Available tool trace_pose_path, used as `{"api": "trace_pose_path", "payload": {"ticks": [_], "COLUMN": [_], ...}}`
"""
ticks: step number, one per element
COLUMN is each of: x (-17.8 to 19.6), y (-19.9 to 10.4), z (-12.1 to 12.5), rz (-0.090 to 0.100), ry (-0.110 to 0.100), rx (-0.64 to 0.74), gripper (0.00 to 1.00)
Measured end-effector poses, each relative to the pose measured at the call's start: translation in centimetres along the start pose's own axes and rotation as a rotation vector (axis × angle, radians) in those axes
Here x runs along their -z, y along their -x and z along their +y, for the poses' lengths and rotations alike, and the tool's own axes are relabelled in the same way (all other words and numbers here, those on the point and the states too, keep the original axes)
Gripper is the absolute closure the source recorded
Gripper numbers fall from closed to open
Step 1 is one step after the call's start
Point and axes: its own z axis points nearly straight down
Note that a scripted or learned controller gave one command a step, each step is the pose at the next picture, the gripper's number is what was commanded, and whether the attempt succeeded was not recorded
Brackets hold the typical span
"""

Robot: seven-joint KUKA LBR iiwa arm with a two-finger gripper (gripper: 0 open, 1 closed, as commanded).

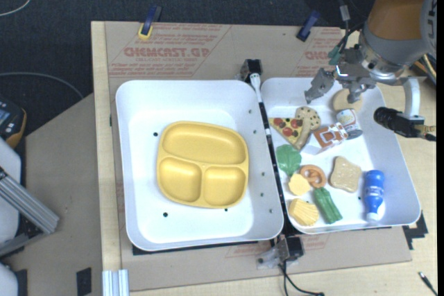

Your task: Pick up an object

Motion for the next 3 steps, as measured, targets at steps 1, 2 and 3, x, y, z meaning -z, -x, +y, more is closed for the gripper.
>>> {"api": "trace_pose_path", "payload": {"ticks": [1, 2, 3], "x": [0.8, -3.9, -8.2], "y": [0.0, 0.1, 0.0], "z": [0.2, 1.0, 1.3], "rz": [-0.001, -0.001, 0.0], "ry": [0.014, 0.009, 0.008], "rx": [0.002, 0.002, 0.002], "gripper": [0.0, 0.0, 0.0]}}
